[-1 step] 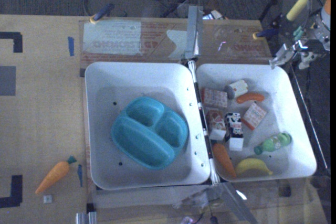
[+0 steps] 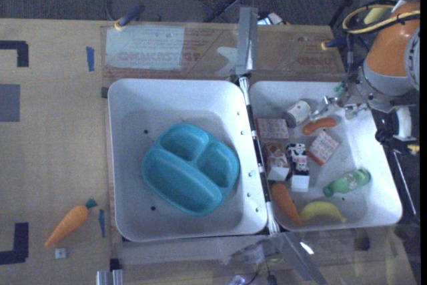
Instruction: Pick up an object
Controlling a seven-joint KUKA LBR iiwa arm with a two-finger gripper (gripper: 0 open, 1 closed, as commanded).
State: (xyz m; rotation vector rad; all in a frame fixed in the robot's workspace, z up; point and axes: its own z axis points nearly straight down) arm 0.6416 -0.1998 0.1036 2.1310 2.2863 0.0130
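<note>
Objects for picking lie together in the right bin (image 2: 373,163), and no single one is marked out. Nearest to the camera, on the desk (image 2: 53,163) outside the bins, a toy carrot (image 2: 67,224) lies alone at the left. Inside the right bin, along its near wall, there is a yellow banana (image 2: 322,211) and beside it a second carrot (image 2: 285,203), which lies against the wall between the two bins. A little further back a green bottle (image 2: 346,182) lies on its side. Next to it stand a small black and white carton (image 2: 297,158) and a few small boxes, one of them reddish (image 2: 323,147). Behind these a sausage (image 2: 320,125) lies beside a small pale can (image 2: 298,112).

The left bin (image 2: 127,143) carries a blue divided plate (image 2: 191,167), which rests a little tilted near its middle.

At the far right corner of the right bin the hand (image 2: 341,102) is over the rim, near the sausage but apart from it. Whether its fingers are apart or together I cannot tell, because they are small and blurred. The grey arm with the orange band (image 2: 390,53) comes from the right side.
</note>
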